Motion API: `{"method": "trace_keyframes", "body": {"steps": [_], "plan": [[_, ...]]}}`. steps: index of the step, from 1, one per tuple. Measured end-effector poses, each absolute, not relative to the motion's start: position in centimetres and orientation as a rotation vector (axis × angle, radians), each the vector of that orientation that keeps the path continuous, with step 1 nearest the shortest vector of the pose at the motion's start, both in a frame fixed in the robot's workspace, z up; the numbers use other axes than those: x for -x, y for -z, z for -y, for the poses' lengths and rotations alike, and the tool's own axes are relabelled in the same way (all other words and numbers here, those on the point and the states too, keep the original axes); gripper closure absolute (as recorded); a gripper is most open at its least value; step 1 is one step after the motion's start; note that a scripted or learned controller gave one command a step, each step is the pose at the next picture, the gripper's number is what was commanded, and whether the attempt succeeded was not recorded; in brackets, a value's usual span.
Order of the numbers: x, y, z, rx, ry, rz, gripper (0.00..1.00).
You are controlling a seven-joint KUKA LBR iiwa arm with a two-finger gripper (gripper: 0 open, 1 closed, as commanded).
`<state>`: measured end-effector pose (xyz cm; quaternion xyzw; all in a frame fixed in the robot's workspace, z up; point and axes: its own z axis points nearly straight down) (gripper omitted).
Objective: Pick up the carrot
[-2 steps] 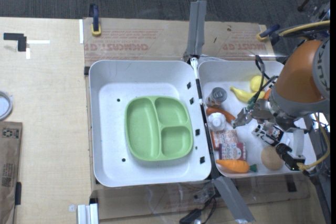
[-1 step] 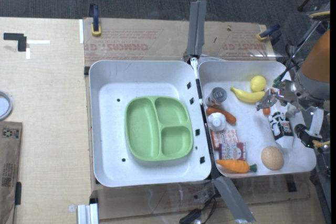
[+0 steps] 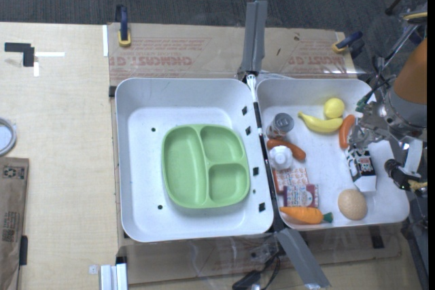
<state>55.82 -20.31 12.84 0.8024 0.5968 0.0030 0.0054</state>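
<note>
1. Carrot [image 3: 301, 214]: orange, tapered, smooth-surfaced, with a small green tip at its right end. It lies flat on the floor of the right bin [image 3: 397, 210], against the near wall at the near-left corner.
2. Egg [image 3: 352, 204]: tan, ovoid, matte. It sits just right of the carrot's green tip.
3. Packet [image 3: 298, 188]: flat, rectangular, printed in pink and red. It lies just behind the carrot.
4. Carton [image 3: 363, 170]: small, white with dark print. It stands behind the egg.
5. Left bin [image 3: 129, 166]: shallow, white, rounded corners. It holds a light-green tray [image 3: 205, 166] with 3 compartments and a smooth, moulded surface.
6. Bottle [image 3: 280, 157]: small, white, lying beside the divider between the 2 bins. A second orange carrot-like piece [image 3: 291, 148] lies just behind it.
7. Gripper [image 3: 358, 135]: grey metal, at the right side of the right bin, above the carton. Whether its fingers are spread or pressed together cannot be determined. The carrot lies well apart from it, nearer and to the left.
8. Orange-red piece [image 3: 346, 130]: elongated, directly beside the gripper.
9. Banana [image 3: 319, 123]: yellow, curved. A round yellow lemon [image 3: 334, 107] touches its right end.
10. Can [image 3: 282, 123]: grey, metallic, round top, left of the banana.
</note>
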Motion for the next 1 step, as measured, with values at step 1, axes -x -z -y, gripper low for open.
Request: {"method": "trace_keyframes", "body": {"steps": [1], "plan": [[-54.32,-26.87,18.15,-2.864,0.009,-1.295,1.0]]}}
